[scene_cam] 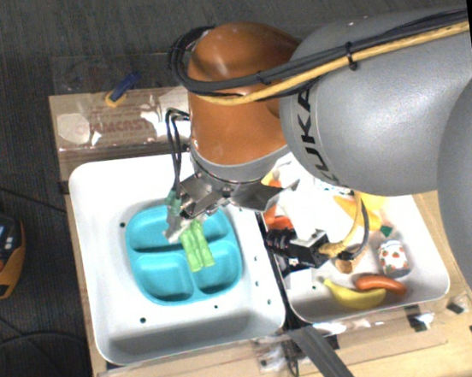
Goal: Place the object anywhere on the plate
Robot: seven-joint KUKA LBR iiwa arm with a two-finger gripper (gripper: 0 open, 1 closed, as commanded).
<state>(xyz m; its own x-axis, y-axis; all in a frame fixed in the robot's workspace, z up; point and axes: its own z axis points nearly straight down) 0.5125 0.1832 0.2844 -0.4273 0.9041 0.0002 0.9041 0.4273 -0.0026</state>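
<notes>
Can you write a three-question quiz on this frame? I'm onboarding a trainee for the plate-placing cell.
1. True or false: the green object lies over the blue plate.
2. Which bin holds the plate: A) the camera view's left bin, B) its right bin?
3. Fill in: the yellow banana lies in the ___ bin.

Key: 1 true; 2 A; 3 right. The hand is above the plate.

I am seeing even, bright overhead light washing out the white bins; glare is shining on the grey arm and its orange band, while the floor is staying dim and grainy.
</notes>
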